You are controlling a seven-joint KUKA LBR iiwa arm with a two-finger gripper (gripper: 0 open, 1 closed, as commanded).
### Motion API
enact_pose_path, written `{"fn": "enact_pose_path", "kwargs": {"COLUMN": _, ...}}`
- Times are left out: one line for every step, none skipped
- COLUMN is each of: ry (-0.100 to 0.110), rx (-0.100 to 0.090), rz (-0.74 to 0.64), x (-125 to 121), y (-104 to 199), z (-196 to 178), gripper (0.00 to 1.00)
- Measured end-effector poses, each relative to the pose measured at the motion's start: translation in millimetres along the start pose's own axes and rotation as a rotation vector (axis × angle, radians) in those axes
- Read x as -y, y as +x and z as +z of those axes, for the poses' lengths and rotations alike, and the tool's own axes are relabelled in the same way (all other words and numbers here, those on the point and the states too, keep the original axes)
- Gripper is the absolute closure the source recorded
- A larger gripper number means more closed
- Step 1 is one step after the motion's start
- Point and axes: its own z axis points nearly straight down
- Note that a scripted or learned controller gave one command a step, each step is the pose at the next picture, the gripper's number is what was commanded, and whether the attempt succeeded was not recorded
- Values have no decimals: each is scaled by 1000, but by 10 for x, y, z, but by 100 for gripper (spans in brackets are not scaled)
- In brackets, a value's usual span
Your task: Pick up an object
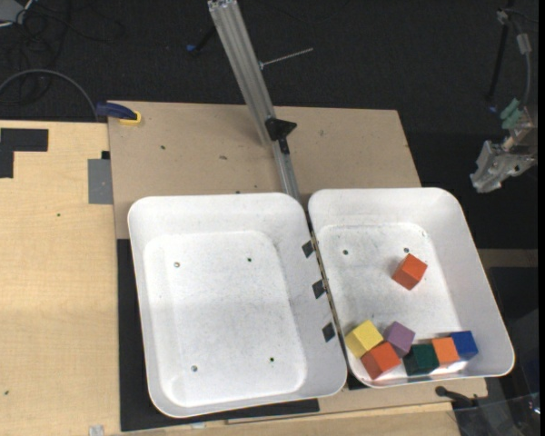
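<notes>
The right bin (454,221) holds several coloured cubes. An orange-red cube (410,271) lies alone near its middle. Along the bin's front edge sit a yellow cube (364,337), a purple cube (400,336), a red cube (381,360), a green cube (421,359), an orange cube (446,349) and a blue cube (464,343), packed close together. My gripper (497,166) hangs outside the bin, past its far right corner, against the dark background and well away from every cube. Nothing is seen held in it.
The left bin (163,221) stands beside the right one, with black clips (318,289) along their shared edge. A slanted aluminium post (250,71) rises behind the bins. A wooden bench top (45,271) extends to the left.
</notes>
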Motion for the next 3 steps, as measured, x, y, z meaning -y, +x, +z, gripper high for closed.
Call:
{"fn": "enact_pose_path", "kwargs": {"ry": 1, "rx": 1, "rz": -9, "x": -8, "y": 12, "z": -93, "gripper": 100}}
{"fn": "enact_pose_path", "kwargs": {"ry": 3, "rx": 1, "rz": -18, "x": -16, "y": 24, "z": -187, "gripper": 100}}
{"fn": "enact_pose_path", "kwargs": {"ry": 6, "rx": -4, "rz": 17, "x": 478, "y": 411, "z": 454, "gripper": 100}}
